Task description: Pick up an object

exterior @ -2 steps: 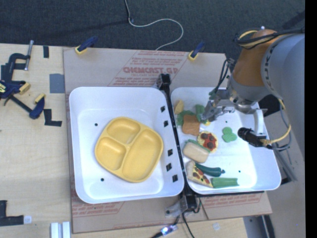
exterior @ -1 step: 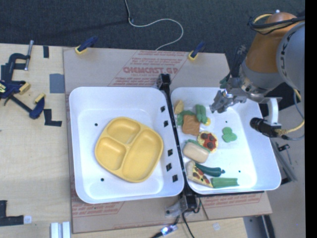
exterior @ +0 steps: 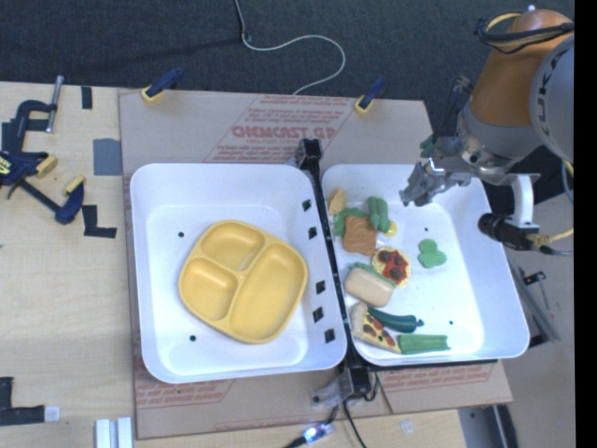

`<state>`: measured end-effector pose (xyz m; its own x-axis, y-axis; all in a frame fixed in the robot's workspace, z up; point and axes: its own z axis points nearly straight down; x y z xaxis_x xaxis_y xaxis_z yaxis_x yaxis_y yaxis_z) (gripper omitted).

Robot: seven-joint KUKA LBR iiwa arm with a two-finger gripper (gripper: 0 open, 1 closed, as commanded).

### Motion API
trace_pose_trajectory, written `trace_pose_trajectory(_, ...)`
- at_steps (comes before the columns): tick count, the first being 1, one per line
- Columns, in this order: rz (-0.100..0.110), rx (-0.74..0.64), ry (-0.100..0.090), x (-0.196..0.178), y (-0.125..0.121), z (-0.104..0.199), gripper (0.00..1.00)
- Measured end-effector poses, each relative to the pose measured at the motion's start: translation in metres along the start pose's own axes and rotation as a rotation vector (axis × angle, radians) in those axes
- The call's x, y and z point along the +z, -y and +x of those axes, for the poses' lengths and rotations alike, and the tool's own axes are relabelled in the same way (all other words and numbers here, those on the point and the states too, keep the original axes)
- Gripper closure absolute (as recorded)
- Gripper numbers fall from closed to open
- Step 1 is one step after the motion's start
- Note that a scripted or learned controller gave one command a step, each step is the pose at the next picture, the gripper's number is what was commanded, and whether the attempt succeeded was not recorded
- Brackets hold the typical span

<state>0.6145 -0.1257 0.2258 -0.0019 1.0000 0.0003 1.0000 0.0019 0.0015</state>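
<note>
1. Lying loose in the right bin [exterior: 485, 325], the toy food is your target: a green piece [exterior: 431, 254] sits apart, the rest clusters by the divider.
2. You see the pincer [exterior: 415, 192] hovering above that bin's far part, near the green piece, with nothing between its tips; its spread you cannot tell.
3. You have no pick yet: descent, closing and lift remain.
4. Left bin [exterior: 149, 250] carries a yellow tray [exterior: 244, 280] on the worktop [exterior: 56, 278].
</note>
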Motion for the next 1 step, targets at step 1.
trace_pose_trajectory(1, 0.003, -0.004, -0.001, 0.0046, 0.0040, 0.0537, 1.00)
